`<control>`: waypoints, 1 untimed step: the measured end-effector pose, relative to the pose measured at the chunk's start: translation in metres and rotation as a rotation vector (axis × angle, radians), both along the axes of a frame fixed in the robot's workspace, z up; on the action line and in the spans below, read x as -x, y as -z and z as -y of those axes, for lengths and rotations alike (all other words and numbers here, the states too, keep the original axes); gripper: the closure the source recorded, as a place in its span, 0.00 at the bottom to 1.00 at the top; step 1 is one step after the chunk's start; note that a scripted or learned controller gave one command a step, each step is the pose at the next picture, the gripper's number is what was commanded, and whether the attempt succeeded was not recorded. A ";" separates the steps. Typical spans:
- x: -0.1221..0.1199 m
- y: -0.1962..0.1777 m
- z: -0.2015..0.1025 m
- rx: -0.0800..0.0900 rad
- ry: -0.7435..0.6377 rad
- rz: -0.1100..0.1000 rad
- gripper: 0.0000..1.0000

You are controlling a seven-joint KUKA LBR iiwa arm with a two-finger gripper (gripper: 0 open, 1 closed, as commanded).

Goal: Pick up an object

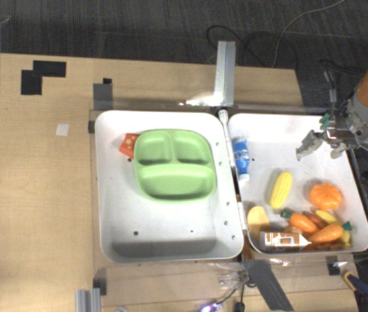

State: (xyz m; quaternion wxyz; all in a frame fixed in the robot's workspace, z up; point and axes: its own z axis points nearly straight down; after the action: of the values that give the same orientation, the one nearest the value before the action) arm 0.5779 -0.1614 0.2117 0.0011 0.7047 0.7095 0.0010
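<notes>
My gripper hangs over the upper right part of the right bin, its two fingers spread open with nothing between them. Below it lie a yellow corn cob and an orange fruit. Along the bin's front edge sit two carrots, a pale yellow piece and a brown packet. A blue bottle rests against the bin's left wall.
The left bin holds a green divided plate with a small red item at its upper left corner. A metal post stands behind the two bins. Cables run over the dark floor at the back.
</notes>
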 end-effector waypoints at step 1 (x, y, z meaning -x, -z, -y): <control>0.011 0.120 -0.033 0.001 -0.195 0.005 0.00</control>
State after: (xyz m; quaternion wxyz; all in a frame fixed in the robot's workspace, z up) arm 0.5667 -0.1287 0.0915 0.0032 0.6322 0.7748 0.0025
